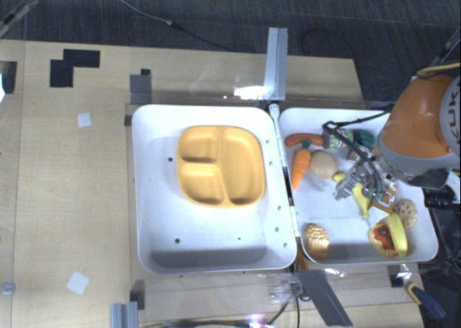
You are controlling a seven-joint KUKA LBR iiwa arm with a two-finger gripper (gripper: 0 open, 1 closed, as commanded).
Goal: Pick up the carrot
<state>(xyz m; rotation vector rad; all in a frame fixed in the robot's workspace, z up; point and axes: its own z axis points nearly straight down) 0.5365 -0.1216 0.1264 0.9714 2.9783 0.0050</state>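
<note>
Pale wooden bench, two white bins. I cannot tell how the gripper is set; its tip hangs just right of the carrot, nothing visibly held. That carrot lies by the right bin's left wall, a sausage above it, so reaching it means shifting leftward.

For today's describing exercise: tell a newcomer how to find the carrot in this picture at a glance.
Start at the right-hand white bin, the one crowded with toy food. Go to its left wall, beside the divider between the bins: the carrot lies there, pointing down the picture. It is a plain orange cone with a green top, unlike the redder sausage above and the pale round piece to its right.
</note>
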